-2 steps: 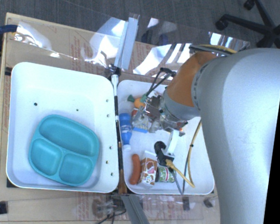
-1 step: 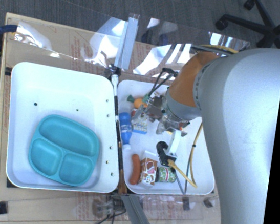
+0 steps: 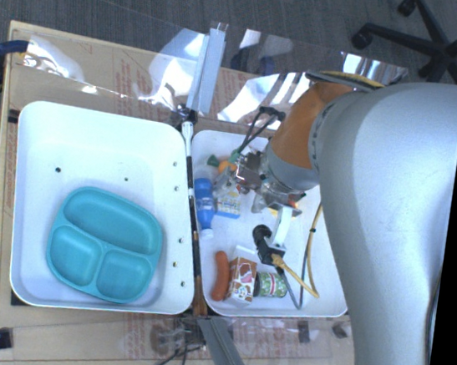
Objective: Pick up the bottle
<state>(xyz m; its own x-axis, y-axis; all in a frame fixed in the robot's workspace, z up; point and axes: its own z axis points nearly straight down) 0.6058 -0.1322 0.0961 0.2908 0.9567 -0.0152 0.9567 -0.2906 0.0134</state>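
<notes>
Arm (image 3: 385, 208) hides much of right bin (image 3: 325, 285); gripper (image 3: 236, 173) near bottle (image 3: 204, 203), openness impossible to tell.

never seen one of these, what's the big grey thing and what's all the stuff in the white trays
The big grey shape is a robot arm reaching in from the right, with an orange band above its wrist. The picture comes from one camera fixed above the bench, looking down at a slant. Two white bins sit side by side. The left bin holds a teal divided plate. The right bin holds a blue bottle by the dividing wall, a sausage, a small carton and a green can. The end effector hangs over the right bin, near the bottle. Whether it holds anything is too cluttered to tell.
</notes>
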